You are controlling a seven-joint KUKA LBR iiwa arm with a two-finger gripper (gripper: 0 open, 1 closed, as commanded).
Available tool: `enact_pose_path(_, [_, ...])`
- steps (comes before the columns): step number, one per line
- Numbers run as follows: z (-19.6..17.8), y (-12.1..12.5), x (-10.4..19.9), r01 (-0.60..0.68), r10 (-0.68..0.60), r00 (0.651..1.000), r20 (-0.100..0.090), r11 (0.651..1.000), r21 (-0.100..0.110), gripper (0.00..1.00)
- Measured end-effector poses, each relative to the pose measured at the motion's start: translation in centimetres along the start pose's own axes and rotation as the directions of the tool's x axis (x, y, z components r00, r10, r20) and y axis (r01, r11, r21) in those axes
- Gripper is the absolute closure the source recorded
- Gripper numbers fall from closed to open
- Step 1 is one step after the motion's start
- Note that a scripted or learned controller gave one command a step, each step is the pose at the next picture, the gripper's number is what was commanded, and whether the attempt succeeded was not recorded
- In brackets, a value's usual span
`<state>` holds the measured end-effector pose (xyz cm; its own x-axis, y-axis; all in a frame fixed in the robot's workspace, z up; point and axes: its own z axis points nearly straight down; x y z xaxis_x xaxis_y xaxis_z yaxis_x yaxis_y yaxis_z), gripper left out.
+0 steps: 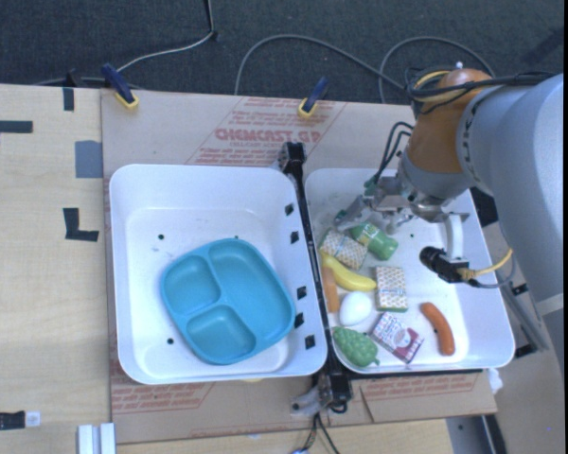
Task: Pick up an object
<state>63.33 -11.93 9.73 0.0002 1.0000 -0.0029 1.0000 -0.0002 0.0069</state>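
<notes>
My gripper (367,218) hangs low over the back left part of the right bin (488,324), below the orange-banded wrist. Right under it lies a green cylinder-shaped toy (379,243), beside a tan waffle-like piece (342,249). I cannot see whether anything is held. In front of these lie a yellow banana (350,275), a white egg (357,308), a square cracker (391,288), a bumpy green toy (356,347), a red and white packet (398,338) and a red sausage (439,328).
The left bin (142,206) holds a blue divided plate (227,299). A black divider (305,253) runs between the bins. A black and white fitting with a yellow cable (450,261) hangs off the arm over the right bin's right side.
</notes>
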Motion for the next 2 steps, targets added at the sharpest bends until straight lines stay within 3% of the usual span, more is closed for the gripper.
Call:
enact_pose_path(1, [1.15,1.02,-1.04,0.002,-0.002,1.0,-0.003,1.0,0.005,0.0])
enact_pose_path(2, [0.16,1.05,-1.08,0.002,-0.002,1.0,-0.001,1.0,0.004,1.0])
